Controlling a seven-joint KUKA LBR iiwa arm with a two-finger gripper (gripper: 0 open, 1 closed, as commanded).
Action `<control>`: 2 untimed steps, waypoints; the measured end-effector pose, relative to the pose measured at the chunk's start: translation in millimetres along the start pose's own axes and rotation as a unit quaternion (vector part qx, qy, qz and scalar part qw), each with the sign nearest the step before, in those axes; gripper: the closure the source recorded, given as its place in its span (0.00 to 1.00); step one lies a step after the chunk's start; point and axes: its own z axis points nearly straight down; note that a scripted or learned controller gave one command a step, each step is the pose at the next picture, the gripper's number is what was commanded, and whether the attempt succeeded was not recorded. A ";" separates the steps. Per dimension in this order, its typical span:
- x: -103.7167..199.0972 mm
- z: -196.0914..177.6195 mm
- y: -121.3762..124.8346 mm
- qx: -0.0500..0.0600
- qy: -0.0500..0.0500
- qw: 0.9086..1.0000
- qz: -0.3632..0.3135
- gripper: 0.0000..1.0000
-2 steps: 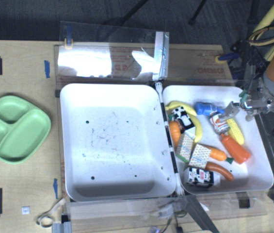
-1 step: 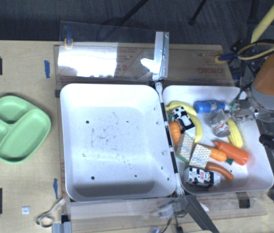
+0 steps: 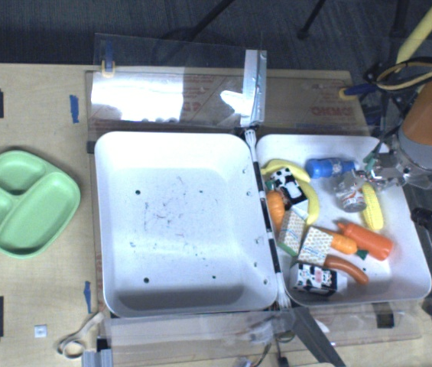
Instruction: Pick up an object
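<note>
A green plastic divided plate lies on the bench at far left. Next is the left white bin. The right white bin holds a yellow banana, a blue bottle, an orange plastic carrot and a cow-patterned toy. The gripper hangs over this clutter, near a small yellow corn piece; whether it grasps anything, I cannot tell.

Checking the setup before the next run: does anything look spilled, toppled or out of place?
Nothing looks spilled. The toys lie heaped in the right bin, several overlapping beside the divider. The green divided plate sits outside both bins, on the bench.
</note>
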 end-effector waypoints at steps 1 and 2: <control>-0.2 -10.3 0.8 -0.002 0.000 1.000 0.001 1.00; 46.8 -103.0 10.9 0.001 -0.008 1.000 0.023 1.00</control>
